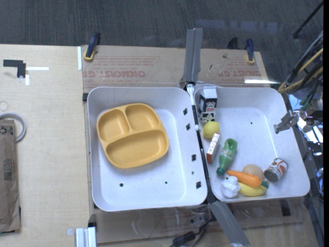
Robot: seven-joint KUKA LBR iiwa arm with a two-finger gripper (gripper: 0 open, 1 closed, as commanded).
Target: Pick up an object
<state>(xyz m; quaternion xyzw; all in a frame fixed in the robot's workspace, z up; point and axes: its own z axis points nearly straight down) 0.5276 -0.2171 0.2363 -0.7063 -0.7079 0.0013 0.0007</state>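
In the right bin [257,112], a carrot [245,178] lies beside a green bottle [226,156].

Brown bag [8,176] cut by left edge; claw [286,122] possibly blurred, state unclear.

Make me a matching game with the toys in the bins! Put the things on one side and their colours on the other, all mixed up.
Things:
1. divided plate
2. bottle
3. carrot
4. milk carton

Colours:
A. green
B. black and white
C. yellow
D. orange

Pairs: 1-C, 2-A, 3-D, 4-B
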